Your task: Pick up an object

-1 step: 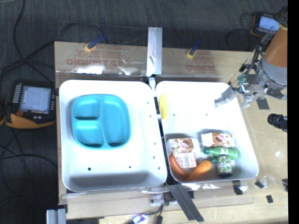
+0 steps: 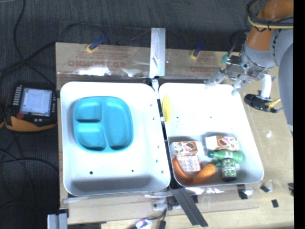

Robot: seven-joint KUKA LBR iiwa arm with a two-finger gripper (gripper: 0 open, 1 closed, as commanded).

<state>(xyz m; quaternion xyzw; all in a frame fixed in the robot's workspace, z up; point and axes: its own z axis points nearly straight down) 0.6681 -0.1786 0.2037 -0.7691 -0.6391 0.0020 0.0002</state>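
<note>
1. A black handheld control pendant with a lit screen (image 2: pixel 32 102) lies on the dark floor, well to the left of the left white bin (image 2: pixel 110 178).
2. A turquoise plastic tray with three compartments (image 2: pixel 102 123) rests flat in that left bin, toward its left and rear part.
3. Just right of the left bin, touching along a shared edge, sits the right shallow white bin (image 2: pixel 205 113). A pale yellow, banana-shaped piece (image 2: pixel 166 108) lies against its left wall, near the divider.
4. In the near part of the right bin, a cluster of objects crowds together: two small brown-and-white printed cartons (image 2: pixel 185 148) (image 2: pixel 220 142), a red-and-white packet (image 2: pixel 189 164) just in front of the first carton, an orange toy carrot (image 2: pixel 205 173) and a reddish sausage-like piece (image 2: pixel 180 171) along the front wall, and two green bottles (image 2: pixel 228 162) at the right of the group.
5. The two-finger gripper (image 2: pixel 227 82) hangs over the far right corner of the right bin, well behind the cluster. Its fingers are spread wide, with nothing between them.
</note>
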